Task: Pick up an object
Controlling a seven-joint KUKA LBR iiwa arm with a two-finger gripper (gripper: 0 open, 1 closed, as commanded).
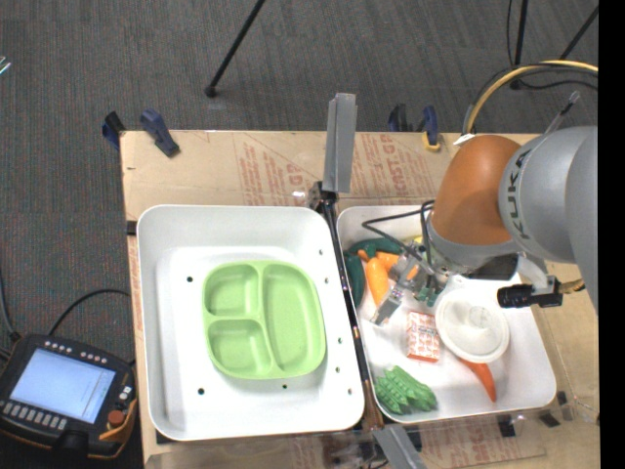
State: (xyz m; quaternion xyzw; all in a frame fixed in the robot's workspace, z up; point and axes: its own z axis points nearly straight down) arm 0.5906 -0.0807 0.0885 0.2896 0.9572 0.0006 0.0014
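Observation:
My gripper [389, 306] hangs low over the left part of the right bin [542, 360], slanting down and to the left from the orange-banded wrist. Just behind it lie an orange carrot-like toy [376, 270] and a dark green piece [354, 274]. A red and white packet [423, 337] lies just right of the gripper tip. A white round dish [473, 325] sits beside the packet, with a second orange carrot [481, 377] below it. A green leafy toy [405, 389] lies at the bin's front. Nothing is visibly held.
The left bin [166, 252] holds a light green divided plate [264, 320]. A grey upright post [339, 149] stands behind the seam between the bins. Blue clamps [156, 130] grip the bench's back edge. A teach pendant [63, 389] lies at the lower left.

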